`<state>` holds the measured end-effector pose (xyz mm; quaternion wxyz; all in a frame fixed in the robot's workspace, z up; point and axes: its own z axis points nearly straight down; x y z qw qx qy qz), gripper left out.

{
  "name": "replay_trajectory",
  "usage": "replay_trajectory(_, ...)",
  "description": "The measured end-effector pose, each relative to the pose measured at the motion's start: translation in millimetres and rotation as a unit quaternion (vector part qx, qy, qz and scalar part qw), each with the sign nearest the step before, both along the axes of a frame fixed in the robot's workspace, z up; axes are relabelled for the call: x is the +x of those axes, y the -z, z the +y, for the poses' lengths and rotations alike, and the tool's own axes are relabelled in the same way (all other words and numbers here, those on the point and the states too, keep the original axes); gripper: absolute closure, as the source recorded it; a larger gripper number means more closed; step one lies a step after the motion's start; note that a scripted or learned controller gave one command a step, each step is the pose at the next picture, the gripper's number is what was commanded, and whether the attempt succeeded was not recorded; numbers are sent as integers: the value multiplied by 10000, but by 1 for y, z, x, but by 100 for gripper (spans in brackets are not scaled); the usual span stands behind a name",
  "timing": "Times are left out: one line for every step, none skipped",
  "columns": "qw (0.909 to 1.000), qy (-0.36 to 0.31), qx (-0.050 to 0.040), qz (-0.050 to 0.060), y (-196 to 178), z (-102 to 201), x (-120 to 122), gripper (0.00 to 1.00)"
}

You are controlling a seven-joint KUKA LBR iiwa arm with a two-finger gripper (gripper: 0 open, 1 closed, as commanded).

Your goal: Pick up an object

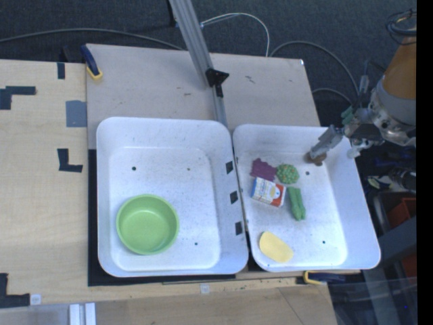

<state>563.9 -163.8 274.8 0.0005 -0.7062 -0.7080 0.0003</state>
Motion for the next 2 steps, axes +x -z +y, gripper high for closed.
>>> replay_trajectory(10000, 1, 1, 1, 0, 0, 0, 0)
replay_trajectory(10000, 7, 0, 24, 46, 7, 1, 0)
